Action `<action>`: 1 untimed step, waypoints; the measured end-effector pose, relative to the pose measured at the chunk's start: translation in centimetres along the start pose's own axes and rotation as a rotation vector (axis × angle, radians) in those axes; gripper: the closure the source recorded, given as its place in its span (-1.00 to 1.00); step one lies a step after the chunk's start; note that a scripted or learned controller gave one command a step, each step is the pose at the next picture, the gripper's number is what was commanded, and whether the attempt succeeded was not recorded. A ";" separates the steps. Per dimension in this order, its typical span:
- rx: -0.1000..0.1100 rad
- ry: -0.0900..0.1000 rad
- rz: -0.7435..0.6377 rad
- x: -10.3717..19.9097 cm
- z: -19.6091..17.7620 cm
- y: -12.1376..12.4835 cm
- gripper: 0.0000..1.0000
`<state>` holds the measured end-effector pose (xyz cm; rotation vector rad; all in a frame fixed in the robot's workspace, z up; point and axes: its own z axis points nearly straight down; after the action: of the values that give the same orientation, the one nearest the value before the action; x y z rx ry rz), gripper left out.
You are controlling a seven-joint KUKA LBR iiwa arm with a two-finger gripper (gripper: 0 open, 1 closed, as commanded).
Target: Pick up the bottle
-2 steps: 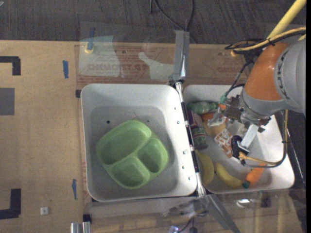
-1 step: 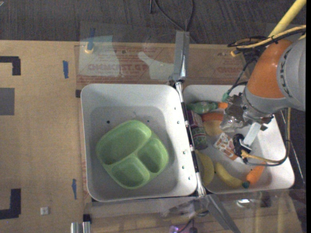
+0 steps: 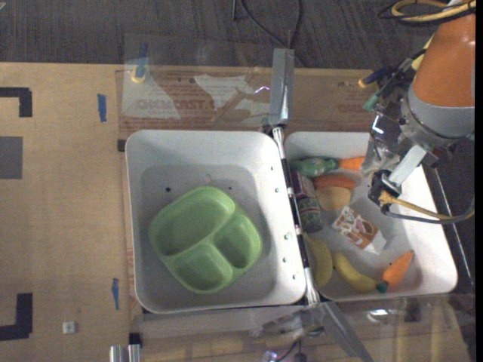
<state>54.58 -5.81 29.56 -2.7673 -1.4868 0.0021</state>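
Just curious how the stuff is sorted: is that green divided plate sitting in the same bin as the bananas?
No: the green divided plate lies in the left bin, while the bananas lie in the right bin.

arm [image 3: 441,74] — orange band | grey wrist | yellow cables — black fittings

So the count: two white bins, the left bin [image 3: 143,202] and the right bin [image 3: 430,270]. One green divided plate [image 3: 204,238]. One green bottle [image 3: 315,165]. Two bananas, one [image 3: 322,259] by the divider and one [image 3: 356,273] beside it. One carrot [image 3: 398,268]. One small printed packet [image 3: 355,228].
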 end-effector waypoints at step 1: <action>0.000 0.000 0.265 3.4 -5.6 -2.1 1.00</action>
<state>54.71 -1.77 35.14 -2.9400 -1.1085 0.0020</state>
